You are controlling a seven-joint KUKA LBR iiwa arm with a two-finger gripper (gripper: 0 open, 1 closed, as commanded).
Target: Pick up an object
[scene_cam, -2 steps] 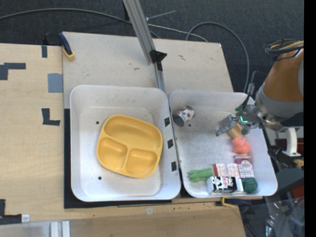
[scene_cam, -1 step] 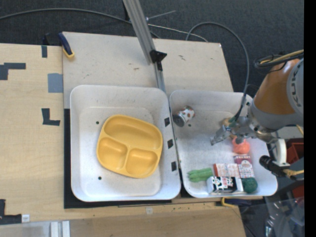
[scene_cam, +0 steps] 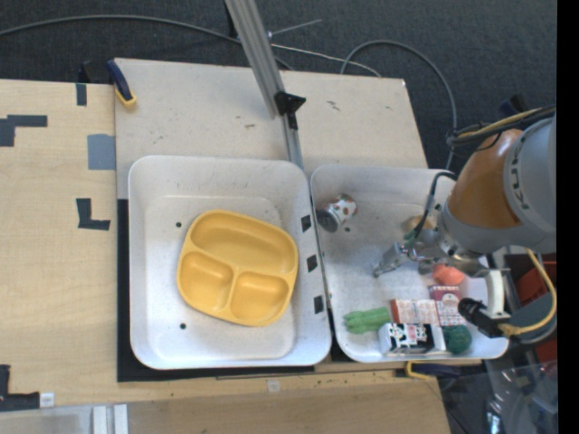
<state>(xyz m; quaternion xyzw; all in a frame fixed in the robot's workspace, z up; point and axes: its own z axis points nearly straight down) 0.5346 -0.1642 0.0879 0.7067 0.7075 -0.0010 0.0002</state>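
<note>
My gripper (scene_cam: 391, 262) hangs low in the right bin (scene_cam: 362, 188), its grey fingers pointing left and down over bare bin floor. The arm with its orange band (scene_cam: 479, 188) comes in from the right. Below the gripper lie a green object (scene_cam: 365, 320), a red and white packet (scene_cam: 427, 312), a black and white carton (scene_cam: 407, 335) and a dark green ball (scene_cam: 457, 338). An orange-red object (scene_cam: 448, 276) sits just right of the gripper. A small white and red cup (scene_cam: 339, 212) lies at the bin's upper left. I see nothing between the fingers.
The left bin (scene_cam: 149, 242) holds a yellow divided plate (scene_cam: 237, 267). A grey metal pole (scene_cam: 258, 43) slants over the bench toward the divide between the bins. Cables run along the back right.
</note>
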